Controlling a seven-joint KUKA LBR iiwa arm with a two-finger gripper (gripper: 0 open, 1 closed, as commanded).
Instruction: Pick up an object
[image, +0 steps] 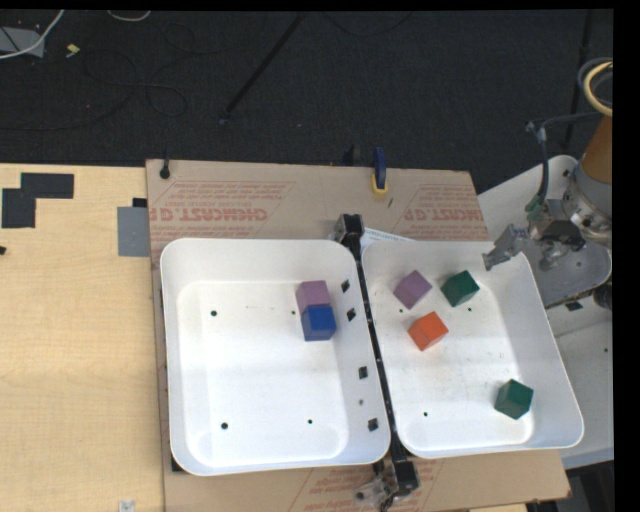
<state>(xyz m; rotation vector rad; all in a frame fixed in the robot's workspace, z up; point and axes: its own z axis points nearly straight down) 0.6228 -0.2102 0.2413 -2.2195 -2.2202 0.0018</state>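
Six blocks in two bins — gripper (510, 246) at right bin's (555, 350) edge

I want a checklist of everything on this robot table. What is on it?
Surface: two white bins side by side, the left bin and the right bin, on a cardboard sheet over a wooden bench.
Job's things: left bin holds a purple block touching a blue block. Right bin holds a purple block, orange block and two green blocks.
Clutter: blue clamp at the cardboard's far edge.
Pincer: pincer at the right bin's far right rim, holding nothing.
Cables: cables on the dark floor.
Surroundings: dark floor.
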